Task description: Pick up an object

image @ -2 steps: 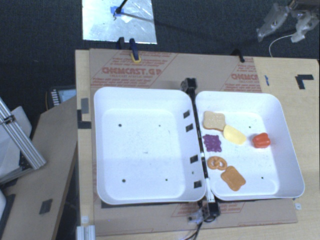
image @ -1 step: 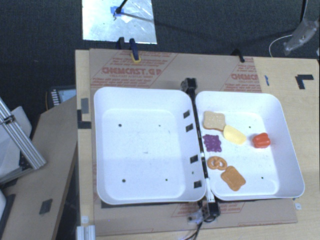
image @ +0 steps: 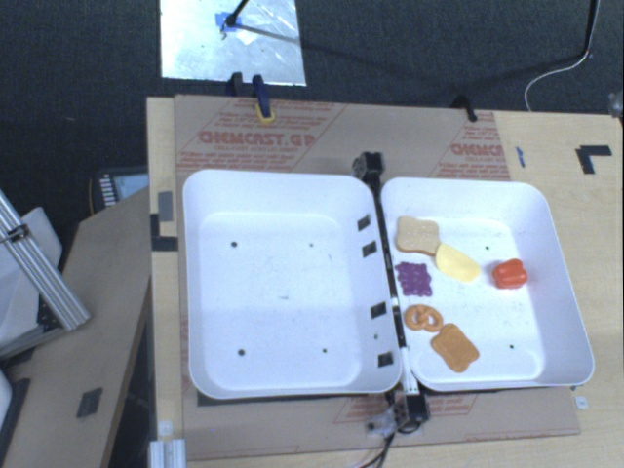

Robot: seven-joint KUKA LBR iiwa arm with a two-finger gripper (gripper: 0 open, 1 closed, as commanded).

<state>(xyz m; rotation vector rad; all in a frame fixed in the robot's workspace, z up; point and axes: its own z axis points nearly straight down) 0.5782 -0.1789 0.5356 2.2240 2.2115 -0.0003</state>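
Looking down, I am seeing two shallow, smooth white bins sitting side by side on a printed cardboard sheet (image: pixel 409 135). The right bin (image: pixel 558 291) is holding six small toy foods: a pale toast slice (image: pixel 417 234), a glossy yellow oval (image: pixel 456 262), a rounded red-orange piece (image: pixel 509 274), a knobbly purple grape cluster (image: pixel 415 279), a looped pretzel (image: pixel 422 317) and a browner toast slice (image: pixel 454 347). The left bin (image: pixel 195 261) is lying beside it. I cannot tell the end effector's state

On the table (image: pixel 322 125), the right bin (image: pixel 561 291) holds toast (image: pixel 417 235), lemon (image: pixel 456 262), tomato (image: pixel 508 274), grapes (image: pixel 415 279), pretzel (image: pixel 422 317) and a second toast (image: pixel 454 347) by its left wall.
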